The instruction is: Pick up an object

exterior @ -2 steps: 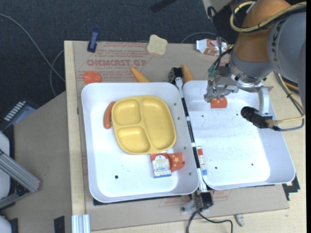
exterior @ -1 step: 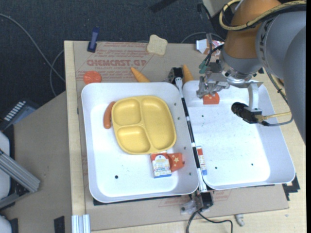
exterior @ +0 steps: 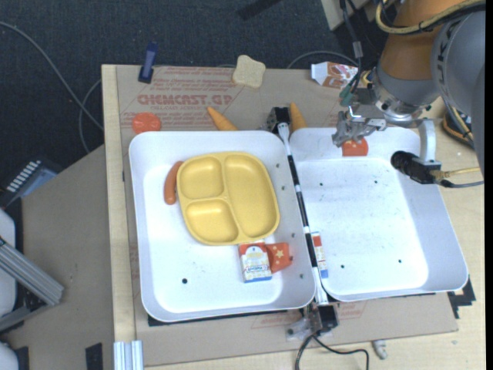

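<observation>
Your gripper (exterior: 353,133) hangs at the far edge of the right bin (exterior: 385,230), with a small red-orange object (exterior: 355,147) directly under its tip, touching or nearly so. You cannot tell whether it is open, closed or gripping, since the wrist hides the contact and the object's shape stays unclear.

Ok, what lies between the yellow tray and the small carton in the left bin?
Nothing: in the camera view, the yellow tray and the small carton are separated by bare white bin floor.
</observation>
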Action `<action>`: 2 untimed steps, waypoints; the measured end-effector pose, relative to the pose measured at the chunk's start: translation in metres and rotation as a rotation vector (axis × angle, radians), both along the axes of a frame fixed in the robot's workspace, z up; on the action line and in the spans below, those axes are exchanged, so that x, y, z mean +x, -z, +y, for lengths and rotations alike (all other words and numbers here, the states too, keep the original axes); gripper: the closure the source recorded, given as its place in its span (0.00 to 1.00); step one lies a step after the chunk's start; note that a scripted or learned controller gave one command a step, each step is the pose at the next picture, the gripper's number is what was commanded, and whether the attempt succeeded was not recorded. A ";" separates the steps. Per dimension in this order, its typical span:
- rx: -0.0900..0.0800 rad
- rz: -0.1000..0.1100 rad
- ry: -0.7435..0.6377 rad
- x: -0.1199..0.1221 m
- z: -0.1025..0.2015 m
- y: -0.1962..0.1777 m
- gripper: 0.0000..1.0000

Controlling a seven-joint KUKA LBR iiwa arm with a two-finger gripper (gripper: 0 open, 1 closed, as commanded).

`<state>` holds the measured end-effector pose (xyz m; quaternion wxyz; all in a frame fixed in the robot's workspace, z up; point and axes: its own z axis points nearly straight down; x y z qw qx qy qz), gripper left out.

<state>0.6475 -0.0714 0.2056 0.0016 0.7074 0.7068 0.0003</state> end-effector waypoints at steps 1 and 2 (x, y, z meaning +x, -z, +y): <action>0.003 0.005 -0.002 -0.025 0.051 0.011 1.00; 0.000 -0.001 0.000 -0.012 0.009 -0.024 1.00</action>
